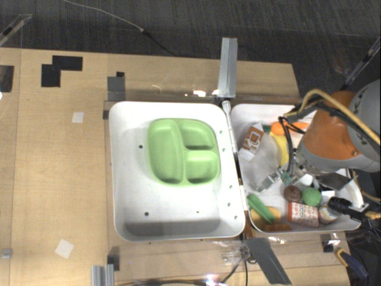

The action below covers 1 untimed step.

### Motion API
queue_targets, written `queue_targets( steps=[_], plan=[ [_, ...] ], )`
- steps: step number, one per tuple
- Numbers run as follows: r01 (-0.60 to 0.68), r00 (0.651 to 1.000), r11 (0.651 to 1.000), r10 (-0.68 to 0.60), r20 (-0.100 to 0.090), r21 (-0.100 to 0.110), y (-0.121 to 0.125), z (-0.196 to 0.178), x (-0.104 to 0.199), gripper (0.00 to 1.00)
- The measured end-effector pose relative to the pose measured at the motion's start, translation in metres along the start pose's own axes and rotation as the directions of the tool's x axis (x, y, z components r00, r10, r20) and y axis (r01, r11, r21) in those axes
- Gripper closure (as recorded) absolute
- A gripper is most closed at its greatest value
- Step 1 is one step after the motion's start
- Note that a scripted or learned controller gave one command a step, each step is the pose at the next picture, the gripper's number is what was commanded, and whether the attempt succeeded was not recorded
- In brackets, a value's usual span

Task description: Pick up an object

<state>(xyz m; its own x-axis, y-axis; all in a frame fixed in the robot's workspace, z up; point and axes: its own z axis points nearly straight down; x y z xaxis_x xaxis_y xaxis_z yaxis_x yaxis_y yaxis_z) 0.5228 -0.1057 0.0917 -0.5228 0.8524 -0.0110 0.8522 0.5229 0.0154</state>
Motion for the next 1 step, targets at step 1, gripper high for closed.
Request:
queue_targets(
  steps=[1],
  plan=[
    [-0.052,0.999,0.999,0.052,-0.001,0.004,0.0546,0.004,-0.0634,0.0]
  ],
)
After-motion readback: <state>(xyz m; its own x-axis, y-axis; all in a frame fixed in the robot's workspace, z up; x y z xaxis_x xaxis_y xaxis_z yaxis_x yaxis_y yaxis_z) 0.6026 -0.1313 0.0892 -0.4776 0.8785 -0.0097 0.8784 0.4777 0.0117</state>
